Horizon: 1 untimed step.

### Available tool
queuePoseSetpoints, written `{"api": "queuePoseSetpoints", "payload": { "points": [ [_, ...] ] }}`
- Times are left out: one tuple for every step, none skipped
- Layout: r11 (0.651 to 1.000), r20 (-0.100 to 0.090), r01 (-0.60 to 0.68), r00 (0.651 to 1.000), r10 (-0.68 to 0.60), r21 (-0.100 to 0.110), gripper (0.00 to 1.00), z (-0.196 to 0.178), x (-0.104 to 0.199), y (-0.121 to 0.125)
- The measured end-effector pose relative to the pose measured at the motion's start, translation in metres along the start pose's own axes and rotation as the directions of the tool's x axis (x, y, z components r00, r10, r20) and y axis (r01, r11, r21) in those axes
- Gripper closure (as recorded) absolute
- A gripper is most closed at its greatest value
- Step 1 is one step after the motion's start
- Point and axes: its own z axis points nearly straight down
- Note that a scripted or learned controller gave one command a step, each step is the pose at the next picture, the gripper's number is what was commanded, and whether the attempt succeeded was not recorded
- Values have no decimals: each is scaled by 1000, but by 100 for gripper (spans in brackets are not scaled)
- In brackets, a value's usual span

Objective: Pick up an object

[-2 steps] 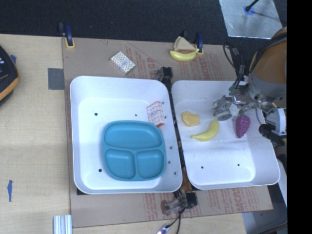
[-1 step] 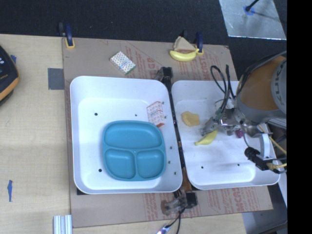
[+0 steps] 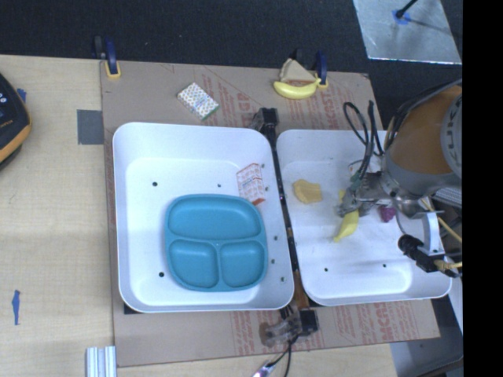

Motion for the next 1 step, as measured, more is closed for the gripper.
{"api": "queuePoseSetpoints", "payload": {
  "points": [
    [1000,-2,-2,1000,2,-3,100,-90,71,-8]
  ]
}}
